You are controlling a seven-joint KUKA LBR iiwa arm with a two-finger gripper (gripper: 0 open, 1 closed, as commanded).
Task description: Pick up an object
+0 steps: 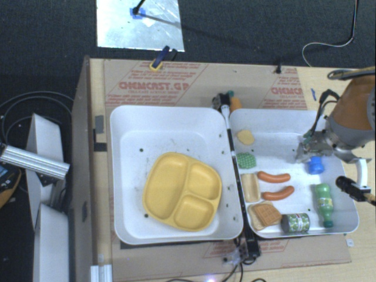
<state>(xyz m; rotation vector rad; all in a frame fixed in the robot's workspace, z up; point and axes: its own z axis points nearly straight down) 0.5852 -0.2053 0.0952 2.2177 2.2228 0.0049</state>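
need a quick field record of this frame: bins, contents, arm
left bin: yellow divided plate
right bin: blue block, two sausages, green bottle, can, cracker, green waffle piece, pale yellow lump, bread slice
arm: reaches in from right, over the right bin
gripper: just above-left of the blue block, finger state unclear

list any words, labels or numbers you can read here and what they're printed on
"CHEMCAST GP" in red, on the brown protective paper covering the bench sheet, behind the left white bin
The same red print repeats at the sheet's right, partly cut off: only "CHEMCAS" is legible
Smaller red lines under each logo: too blurred to read
Label on the green tin can: too small to read
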